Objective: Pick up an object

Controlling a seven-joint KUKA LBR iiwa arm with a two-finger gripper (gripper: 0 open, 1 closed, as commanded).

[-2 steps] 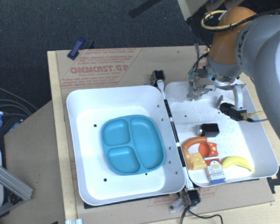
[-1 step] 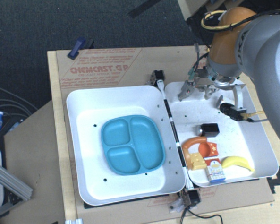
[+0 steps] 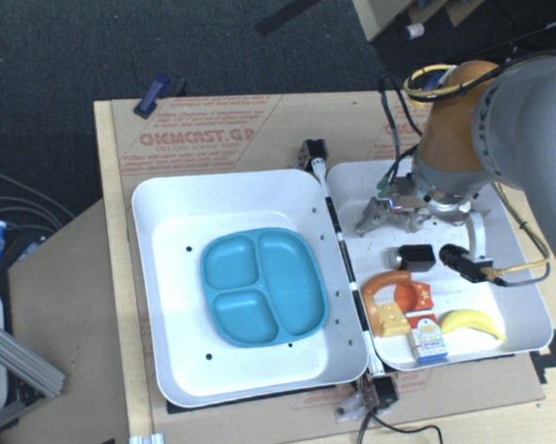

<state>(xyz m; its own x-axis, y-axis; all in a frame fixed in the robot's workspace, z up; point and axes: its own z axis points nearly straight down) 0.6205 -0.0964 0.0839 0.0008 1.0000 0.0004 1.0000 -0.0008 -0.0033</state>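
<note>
Looming at upper right, the grey arm (image 3: 525, 107) reaches into the right bin (image 3: 517, 291), its tool (image 3: 404, 209) low over the bin's far end; whether it is spread or pressed together, I cannot tell. Left bin (image 3: 168, 270) holds a blue divided plate (image 3: 263, 286). Near the right bin's front lie a banana (image 3: 472, 323), an orange piece (image 3: 388, 299) and a small black block (image 3: 415, 255).
</note>
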